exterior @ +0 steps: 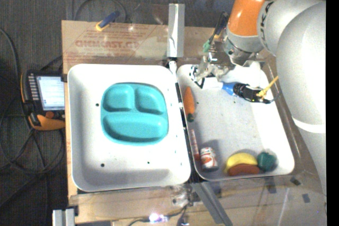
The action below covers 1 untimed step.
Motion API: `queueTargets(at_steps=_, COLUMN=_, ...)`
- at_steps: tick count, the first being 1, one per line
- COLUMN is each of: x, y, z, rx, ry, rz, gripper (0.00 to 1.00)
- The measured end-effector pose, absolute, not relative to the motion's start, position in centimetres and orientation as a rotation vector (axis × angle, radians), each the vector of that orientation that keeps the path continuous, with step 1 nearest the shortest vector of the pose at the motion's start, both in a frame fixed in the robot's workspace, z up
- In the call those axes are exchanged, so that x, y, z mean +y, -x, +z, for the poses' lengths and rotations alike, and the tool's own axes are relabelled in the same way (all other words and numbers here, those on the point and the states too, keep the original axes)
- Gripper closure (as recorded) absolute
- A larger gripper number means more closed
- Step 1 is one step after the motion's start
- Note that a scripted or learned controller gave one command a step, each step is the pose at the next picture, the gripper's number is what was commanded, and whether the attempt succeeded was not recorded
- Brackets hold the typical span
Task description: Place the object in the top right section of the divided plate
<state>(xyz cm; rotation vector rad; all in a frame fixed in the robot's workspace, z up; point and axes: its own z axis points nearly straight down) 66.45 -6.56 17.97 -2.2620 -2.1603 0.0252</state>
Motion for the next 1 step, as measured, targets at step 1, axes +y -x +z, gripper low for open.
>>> queueTargets(at_steps=1, x=-0.34, y=-66.42, z=18.08, rx=-1.692, ry=2.643, rz=0.035, gripper=1.0)
